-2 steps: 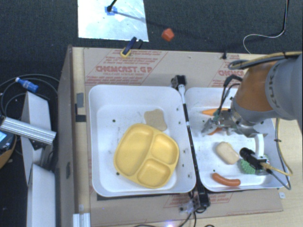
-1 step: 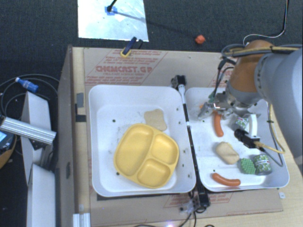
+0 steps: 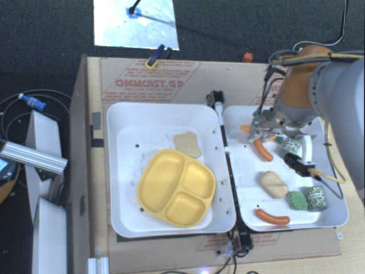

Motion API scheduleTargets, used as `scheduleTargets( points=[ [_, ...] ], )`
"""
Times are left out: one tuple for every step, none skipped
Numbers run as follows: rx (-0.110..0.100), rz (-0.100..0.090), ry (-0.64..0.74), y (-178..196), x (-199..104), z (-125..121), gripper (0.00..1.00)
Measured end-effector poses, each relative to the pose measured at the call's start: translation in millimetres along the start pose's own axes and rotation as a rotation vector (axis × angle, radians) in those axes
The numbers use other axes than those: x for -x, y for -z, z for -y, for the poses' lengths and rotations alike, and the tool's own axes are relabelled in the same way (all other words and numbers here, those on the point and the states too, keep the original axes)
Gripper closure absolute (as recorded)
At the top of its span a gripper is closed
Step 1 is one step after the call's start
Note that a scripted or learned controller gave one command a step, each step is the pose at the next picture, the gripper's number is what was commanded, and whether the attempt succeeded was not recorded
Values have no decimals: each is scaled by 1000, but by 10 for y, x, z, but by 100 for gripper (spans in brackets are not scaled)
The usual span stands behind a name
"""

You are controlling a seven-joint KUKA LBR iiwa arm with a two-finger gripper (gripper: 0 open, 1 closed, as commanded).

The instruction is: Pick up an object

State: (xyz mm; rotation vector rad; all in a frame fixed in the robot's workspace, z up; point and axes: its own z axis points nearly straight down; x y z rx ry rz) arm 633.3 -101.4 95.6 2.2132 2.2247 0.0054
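The gripper was found lowered near the right bin's far edge, over a sausage; the approach step was judged current, a descent and closing being required next.

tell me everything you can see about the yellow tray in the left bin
The yellow tray looks like smooth, matte plastic with rounded corners and three compartments: one large, two smaller. It lies flat, open side up, turned at an angle to the left bin's walls, in the bin's near half. Nothing sits in its compartments. A pale beige piece lies just beyond its far edge, close or barely touching.
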Motion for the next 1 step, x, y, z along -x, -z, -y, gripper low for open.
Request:
scheduleTargets(
  points=[
    [0,-1,0,904,-791,257,100]
  ],
)
